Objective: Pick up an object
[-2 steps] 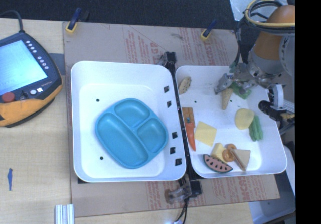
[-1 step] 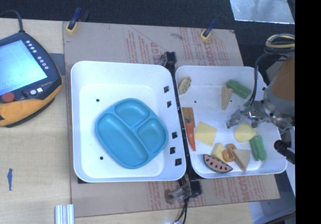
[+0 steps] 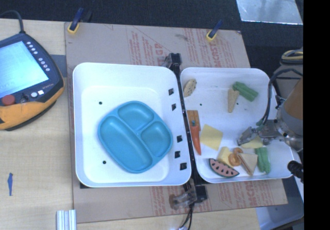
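Note:
The right bin (image 3: 216,77) holds several toy foods. Among them are an orange carrot (image 3: 195,132), a yellow cheese square (image 3: 211,137), a watermelon slice (image 3: 223,168), an ice-cream cone (image 3: 233,100), a green vegetable (image 3: 245,91) and a brown cookie (image 3: 190,87). My gripper (image 3: 251,135) comes in from the right, low over the bin's right side. It sits just above a pale yellow piece (image 3: 253,144) and close to a sandwich wedge (image 3: 249,162), an orange ring (image 3: 235,159) and a green pickle (image 3: 263,160). Nothing is visibly lifted.
The left bin (image 3: 87,77) holds a blue divided plate (image 3: 135,136). A teach pendant (image 3: 23,82) lies on the bench at far left. Black clips (image 3: 175,60) join the two bins along their shared wall. Cables loop by the arm at right (image 3: 289,59).

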Motion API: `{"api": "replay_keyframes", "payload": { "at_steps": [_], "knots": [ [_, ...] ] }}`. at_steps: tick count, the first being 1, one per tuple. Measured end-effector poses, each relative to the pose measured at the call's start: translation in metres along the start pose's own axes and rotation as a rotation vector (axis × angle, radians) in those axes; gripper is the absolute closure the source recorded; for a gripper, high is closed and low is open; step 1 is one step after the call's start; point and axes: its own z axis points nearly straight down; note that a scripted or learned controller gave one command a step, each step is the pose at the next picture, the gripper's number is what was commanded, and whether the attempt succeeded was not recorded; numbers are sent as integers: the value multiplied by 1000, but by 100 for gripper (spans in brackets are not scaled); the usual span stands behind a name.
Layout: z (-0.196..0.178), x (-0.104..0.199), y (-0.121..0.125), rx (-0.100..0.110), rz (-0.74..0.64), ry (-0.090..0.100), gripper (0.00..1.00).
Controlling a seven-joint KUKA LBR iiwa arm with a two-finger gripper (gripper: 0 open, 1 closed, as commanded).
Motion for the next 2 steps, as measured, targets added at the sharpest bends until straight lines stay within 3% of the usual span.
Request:
{"api": "replay_keyframes", "payload": {
  "at_steps": [1,2],
  "knots": [
    [-2,31,72,-11,-9,-2,0],
    [0,-2,24,0,2,-1,0]
  ]
}}
